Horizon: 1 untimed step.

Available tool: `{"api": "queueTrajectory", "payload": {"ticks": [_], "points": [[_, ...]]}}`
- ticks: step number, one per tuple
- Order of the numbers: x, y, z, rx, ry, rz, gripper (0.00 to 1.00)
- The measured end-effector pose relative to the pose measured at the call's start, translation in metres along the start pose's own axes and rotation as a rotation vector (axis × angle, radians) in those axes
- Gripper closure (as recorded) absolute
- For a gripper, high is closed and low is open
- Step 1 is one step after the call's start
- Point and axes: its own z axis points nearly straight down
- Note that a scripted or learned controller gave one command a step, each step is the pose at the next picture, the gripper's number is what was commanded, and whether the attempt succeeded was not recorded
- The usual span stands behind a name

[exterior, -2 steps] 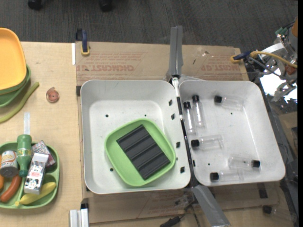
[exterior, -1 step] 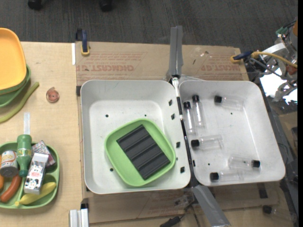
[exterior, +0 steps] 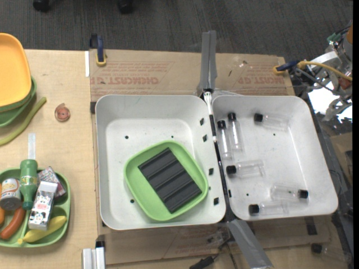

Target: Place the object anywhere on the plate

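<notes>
orange plates (exterior: 12, 69) far left | toy food tray (exterior: 61, 220) bottom left

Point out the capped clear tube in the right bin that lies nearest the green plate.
The tube at the right bin's left-middle, black cap toward the divider. It lies closest to the green plate; the others sit higher or farther right.

Plate (exterior: 134, 172): green, dark ribbed slab (exterior: 169, 180) on it. Bins (exterior: 112, 116): white. Tubes (exterior: 233, 132): clear, black-capped. Bench (exterior: 61, 144): tan. Yellow dish (exterior: 12, 66) noted at left.

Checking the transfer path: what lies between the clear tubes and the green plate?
In the camera view, the two bins' adjoining walls separate the clear tubes from the green plate.
</notes>
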Motion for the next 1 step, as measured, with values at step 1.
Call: {"api": "queueTrajectory", "payload": {"ticks": [1], "points": [[0.0026,0.0004,0.0032,-0.001,0.0,-0.004,0.0]]}}
